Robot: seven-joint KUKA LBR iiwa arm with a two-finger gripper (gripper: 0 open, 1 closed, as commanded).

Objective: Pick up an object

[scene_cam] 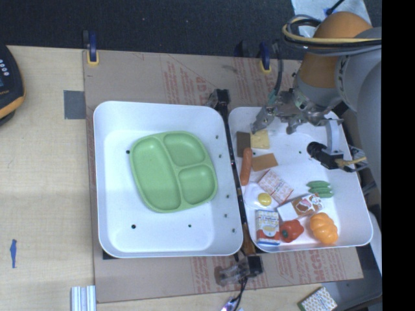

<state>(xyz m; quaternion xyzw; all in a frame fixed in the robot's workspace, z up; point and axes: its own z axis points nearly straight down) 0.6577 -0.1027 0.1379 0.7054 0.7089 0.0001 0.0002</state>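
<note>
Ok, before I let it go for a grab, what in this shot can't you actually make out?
- Claw: dark and blurred against the right bin's far wall; its opening cannot be judged.
- Whether the claw touches the pale yellow block: the slanted camera view leaves height unclear.
- Small printed packets: labels too small to read.
- Red item: partly covered by neighbouring packets.
</note>
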